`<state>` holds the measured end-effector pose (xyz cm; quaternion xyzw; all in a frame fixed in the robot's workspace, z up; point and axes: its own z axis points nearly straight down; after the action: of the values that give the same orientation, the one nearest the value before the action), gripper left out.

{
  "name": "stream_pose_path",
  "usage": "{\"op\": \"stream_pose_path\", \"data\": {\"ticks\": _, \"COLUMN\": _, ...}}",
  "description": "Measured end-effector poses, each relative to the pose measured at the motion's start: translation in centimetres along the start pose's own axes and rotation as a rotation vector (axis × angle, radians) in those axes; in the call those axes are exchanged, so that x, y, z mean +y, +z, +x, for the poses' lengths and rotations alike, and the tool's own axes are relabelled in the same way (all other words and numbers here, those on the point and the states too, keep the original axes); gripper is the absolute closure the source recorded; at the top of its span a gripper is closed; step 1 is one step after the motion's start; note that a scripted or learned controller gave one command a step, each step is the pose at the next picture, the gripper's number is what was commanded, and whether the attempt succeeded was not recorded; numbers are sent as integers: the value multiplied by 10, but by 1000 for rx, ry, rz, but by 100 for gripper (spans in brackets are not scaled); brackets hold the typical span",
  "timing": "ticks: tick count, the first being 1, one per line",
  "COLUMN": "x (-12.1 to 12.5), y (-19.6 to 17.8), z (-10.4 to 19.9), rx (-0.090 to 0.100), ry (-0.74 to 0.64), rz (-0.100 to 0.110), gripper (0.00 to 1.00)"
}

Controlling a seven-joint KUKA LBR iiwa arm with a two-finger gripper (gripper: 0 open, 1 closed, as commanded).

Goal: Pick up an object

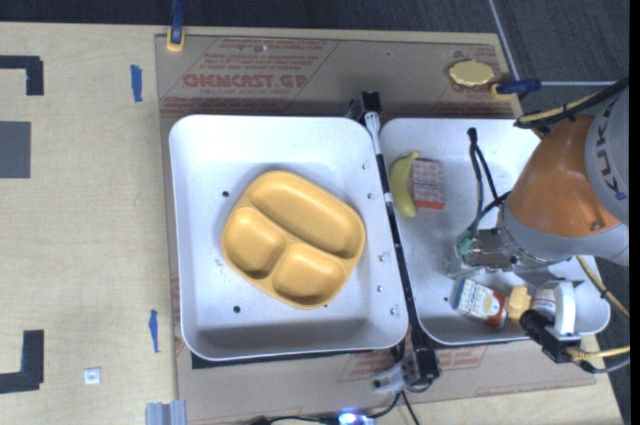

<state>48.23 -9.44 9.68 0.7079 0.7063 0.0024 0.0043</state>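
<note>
While the gripper (487,253) hangs low in the right bin (440,313), state I cannot tell, it's mid-approach toward the small carton (478,299) near the tabletop's front-right corner; next: descend, clamp.

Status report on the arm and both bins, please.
Tool low in right bin, grip state unreadable. Small carton and banana lie loose there. Yellow tray in left bin.
</note>
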Motion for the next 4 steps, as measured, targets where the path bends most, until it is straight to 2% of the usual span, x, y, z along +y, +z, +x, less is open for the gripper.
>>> {"op": "stream_pose_path", "data": {"ticks": 1, "x": 0, "y": 0, "z": 0, "rx": 0, "ry": 0, "rz": 0, "gripper": 0}}
{"op": "stream_pose_path", "data": {"ticks": 2, "x": -2, "y": 11, "z": 2, "rx": 3, "ry": -2, "rz": 8, "gripper": 0}}
{"op": "stream_pose_path", "data": {"ticks": 4, "x": -2, "y": 11, "z": 0, "rx": 4, "ry": -3, "rz": 7, "gripper": 0}}
